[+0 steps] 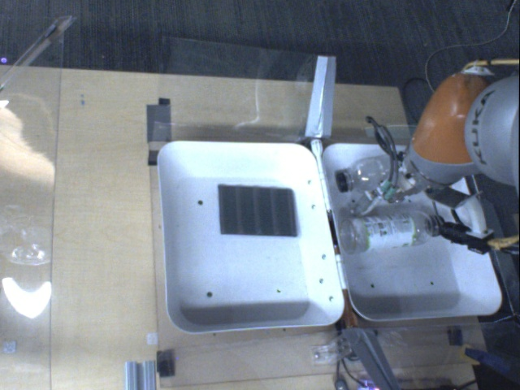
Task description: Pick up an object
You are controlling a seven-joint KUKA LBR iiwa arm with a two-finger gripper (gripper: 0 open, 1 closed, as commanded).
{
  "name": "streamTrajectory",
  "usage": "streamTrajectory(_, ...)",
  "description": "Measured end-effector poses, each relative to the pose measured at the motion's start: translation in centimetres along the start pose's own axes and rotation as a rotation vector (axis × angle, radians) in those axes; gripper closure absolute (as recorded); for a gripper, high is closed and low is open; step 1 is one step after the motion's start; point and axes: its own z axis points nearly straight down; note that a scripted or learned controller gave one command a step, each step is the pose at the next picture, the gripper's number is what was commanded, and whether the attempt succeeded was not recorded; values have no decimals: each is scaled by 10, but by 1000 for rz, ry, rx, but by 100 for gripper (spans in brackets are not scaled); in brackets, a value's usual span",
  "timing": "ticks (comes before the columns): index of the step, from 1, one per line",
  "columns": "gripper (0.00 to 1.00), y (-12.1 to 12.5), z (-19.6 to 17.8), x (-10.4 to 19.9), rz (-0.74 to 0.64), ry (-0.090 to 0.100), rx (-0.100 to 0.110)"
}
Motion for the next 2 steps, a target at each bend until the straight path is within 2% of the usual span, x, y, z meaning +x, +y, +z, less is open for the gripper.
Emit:
streamTrajectory(1, 0, 7, 10, 13, 99, 0, 3)
streamTrajectory(2, 0, 5, 9, 26, -125, 1, 8)
